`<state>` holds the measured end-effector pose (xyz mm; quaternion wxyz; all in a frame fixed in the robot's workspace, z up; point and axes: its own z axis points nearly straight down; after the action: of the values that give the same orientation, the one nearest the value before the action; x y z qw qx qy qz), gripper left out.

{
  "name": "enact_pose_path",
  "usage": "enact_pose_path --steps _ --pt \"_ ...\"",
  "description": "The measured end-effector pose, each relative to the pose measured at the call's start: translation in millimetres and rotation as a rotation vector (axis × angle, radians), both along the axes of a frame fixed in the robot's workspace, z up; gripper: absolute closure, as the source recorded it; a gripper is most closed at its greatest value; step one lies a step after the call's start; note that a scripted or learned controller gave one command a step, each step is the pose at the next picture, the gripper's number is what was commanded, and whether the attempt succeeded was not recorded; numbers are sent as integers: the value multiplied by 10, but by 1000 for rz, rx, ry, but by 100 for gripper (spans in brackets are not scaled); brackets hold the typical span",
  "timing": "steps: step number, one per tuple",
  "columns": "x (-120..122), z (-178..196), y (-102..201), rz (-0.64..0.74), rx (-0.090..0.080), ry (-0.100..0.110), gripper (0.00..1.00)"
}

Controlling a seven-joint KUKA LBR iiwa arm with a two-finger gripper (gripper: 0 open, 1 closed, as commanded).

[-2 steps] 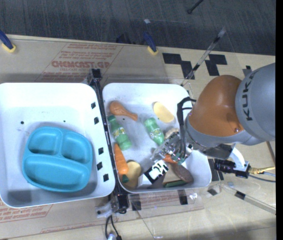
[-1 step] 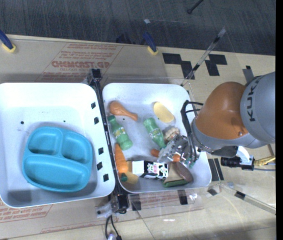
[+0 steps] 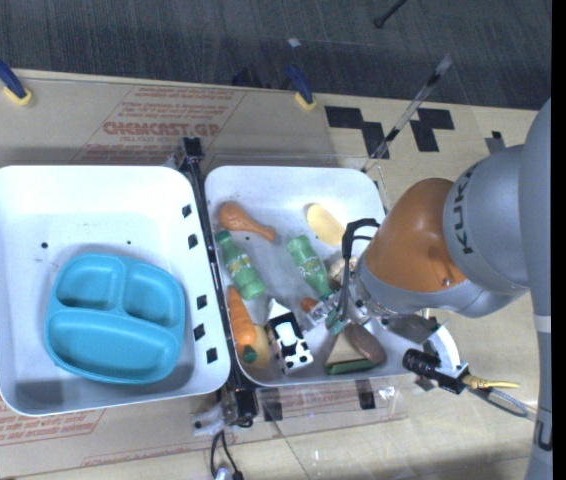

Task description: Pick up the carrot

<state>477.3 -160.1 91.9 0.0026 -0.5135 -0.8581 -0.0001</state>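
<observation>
The carrot is orange and lies lengthwise against the left wall of the right bin, near its front corner. The gripper hangs low in the right half of that bin, under the arm's orange band. It sits to the right of the carrot, with a black-and-white cow toy between them. The carrot lies apart from the gripper. The arm's body hides part of the bin's right side.
The right bin also holds a brown drumstick, two green bottles, a pale yellow piece and a sandwich wedge just below the gripper. A blue divided plate lies in the left bin.
</observation>
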Motion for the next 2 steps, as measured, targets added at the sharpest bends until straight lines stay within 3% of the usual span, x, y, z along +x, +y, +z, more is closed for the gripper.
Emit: enact_pose_path --steps 1,2 --pt "8 6 215 -531 -5 -6 100" --pt "306 962 -179 -473 -5 -6 100"
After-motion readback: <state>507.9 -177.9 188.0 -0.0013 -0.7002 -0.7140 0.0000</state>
